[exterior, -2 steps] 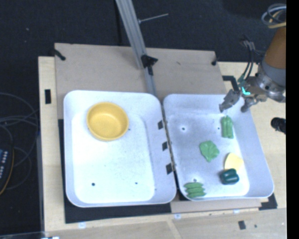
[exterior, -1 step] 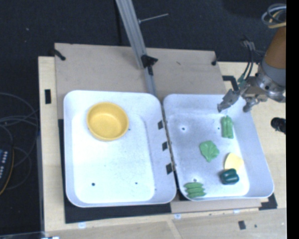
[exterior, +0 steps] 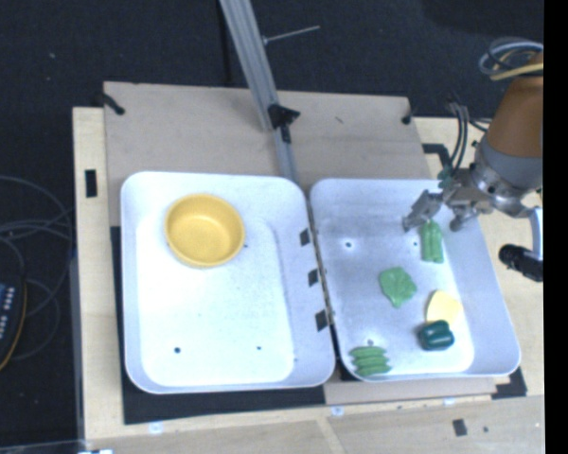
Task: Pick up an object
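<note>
A bowl (exterior: 204, 230) sat in the left bin (exterior: 151, 348). Five small toys lay in the right bin (exterior: 360, 216), on the tabletop (exterior: 199, 112).

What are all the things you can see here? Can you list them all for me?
bins: two, white, side by side on the bench
bowl: one, yellow, left bin, upper left
long green piece: one, right bin, just below the gripper
leafy green piece: one, middle of right bin
yellow piece: one, right bin, lower right
dark green piece: one, touching the yellow piece's lower edge
ridged green piece: one, right bin's bottom edge
gripper: one, grey, above the right bin
</note>
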